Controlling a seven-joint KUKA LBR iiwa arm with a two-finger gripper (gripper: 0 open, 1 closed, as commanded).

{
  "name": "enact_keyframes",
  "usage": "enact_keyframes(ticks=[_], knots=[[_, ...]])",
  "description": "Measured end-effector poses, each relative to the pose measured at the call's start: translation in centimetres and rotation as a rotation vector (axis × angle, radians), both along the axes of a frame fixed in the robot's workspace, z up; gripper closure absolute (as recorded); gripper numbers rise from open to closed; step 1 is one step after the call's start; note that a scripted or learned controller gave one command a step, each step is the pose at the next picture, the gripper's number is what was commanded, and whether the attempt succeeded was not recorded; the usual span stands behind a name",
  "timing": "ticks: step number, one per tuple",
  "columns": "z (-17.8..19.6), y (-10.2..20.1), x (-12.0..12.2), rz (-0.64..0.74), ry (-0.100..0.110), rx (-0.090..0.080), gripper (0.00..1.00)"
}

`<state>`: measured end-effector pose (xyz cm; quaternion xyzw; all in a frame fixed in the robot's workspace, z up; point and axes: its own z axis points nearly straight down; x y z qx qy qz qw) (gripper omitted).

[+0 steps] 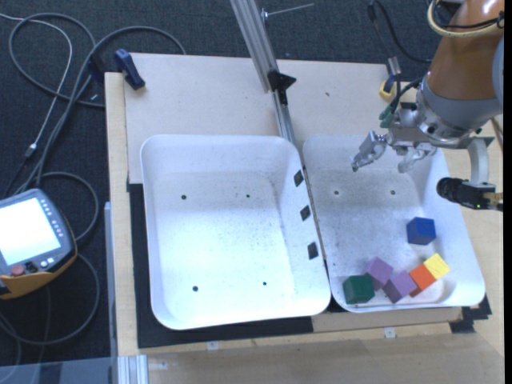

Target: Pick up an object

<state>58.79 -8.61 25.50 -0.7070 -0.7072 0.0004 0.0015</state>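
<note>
Nothing is picked up yet — your hand hangs spread and holding nothing over the right bin, well apart from the blocks; the blue block lies nearest — descent and grasp remain.

A tan bench sits on dark carpet. A blue clamp grips its far left corner. A slanted metal rail runs down to between the 2 bins. Black cables loop over the carpet at left. A pendant with a lit screen and orange edge lies near the left edge.
</note>
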Motion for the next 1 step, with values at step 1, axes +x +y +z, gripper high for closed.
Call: enact_keyframes(ticks=[1], knots=[[-3.0, -6.39, -1.59, -0.006, 0.004, -0.001, 0.0]])
